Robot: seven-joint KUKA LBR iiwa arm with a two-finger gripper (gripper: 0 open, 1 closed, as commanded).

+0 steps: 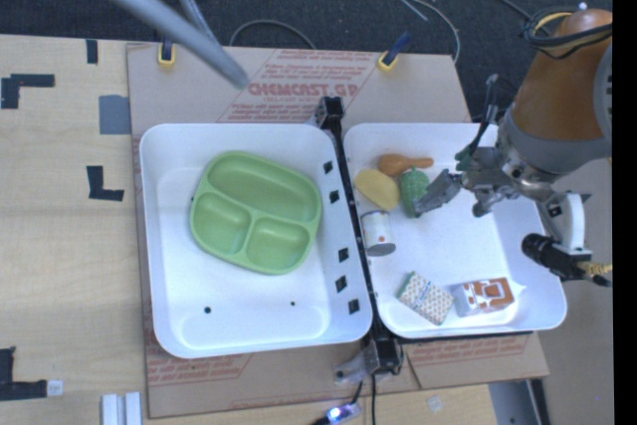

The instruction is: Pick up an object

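While the arm reaches in from the right, its tool hangs over the upper part of the right bin, with two dark fingers spread apart and nothing between them. One finger points left toward a small cluster of things lying close to the divider between the bins: a green piece, a yellow piece just beside it, and an orange piece above them. The green piece is nearest the tool, and looks like the thing the arm is going for, though that is a judgement from how close the finger stands to it.

To do this step well, the arm would need to centre the open fingers over one piece alone. The three pieces lie so near each other that a closing finger could land on the yellow or orange neighbour and push the chosen one away. Coming straight down with the fingers aligned across the green piece's narrow side would give the firmest hold. Closing should wait until both fingers stand below its widest part.

Other choices lie apart and may be easier: a small white cylinder by the divider, a patterned packet and an orange-and-white packet near the bin's lower edge. The flat packets would likely be hard to pinch from above. The left bin holds a green divided plate, well away from the tool.
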